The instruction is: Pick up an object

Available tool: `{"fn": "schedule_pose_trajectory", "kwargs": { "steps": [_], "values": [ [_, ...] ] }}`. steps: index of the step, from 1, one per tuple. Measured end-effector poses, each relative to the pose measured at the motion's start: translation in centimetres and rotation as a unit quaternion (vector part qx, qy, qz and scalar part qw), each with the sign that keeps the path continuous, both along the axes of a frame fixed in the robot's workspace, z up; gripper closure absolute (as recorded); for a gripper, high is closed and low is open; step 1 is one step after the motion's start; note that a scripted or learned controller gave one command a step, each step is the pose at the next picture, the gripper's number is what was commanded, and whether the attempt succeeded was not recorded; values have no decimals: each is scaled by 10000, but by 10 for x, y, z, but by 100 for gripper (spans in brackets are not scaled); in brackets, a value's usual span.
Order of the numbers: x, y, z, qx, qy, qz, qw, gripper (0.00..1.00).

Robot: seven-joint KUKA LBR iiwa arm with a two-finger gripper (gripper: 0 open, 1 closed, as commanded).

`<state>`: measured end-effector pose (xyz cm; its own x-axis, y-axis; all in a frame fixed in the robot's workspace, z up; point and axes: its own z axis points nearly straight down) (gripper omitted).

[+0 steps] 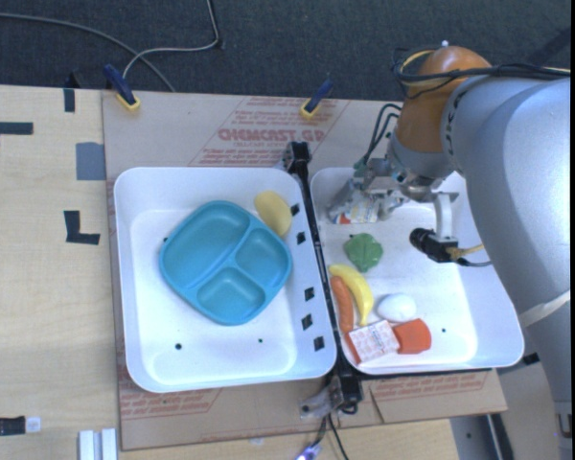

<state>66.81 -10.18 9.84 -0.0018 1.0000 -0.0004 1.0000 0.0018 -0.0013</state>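
My gripper hangs low in the far left corner of the right bin, under the orange-banded wrist. Just in front of it lies a green leafy toy, apart from the gripper. Further forward are a yellow banana, a reddish sausage, a white egg and a red and white packet. In the left bin a yellow lemon rests against the far right edge of a blue divided plate.
The divider wall between the bins runs just left of the gripper. The grey arm covers the right bin's right side. Two blue and yellow clamps hold the cardboard at the back.
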Motion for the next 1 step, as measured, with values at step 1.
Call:
{"fn": "schedule_pose_trajectory", "kwargs": {
  "steps": [1],
  "values": [
    [-1,2,-13,-14,31,-16,10000,0]
  ]
}}
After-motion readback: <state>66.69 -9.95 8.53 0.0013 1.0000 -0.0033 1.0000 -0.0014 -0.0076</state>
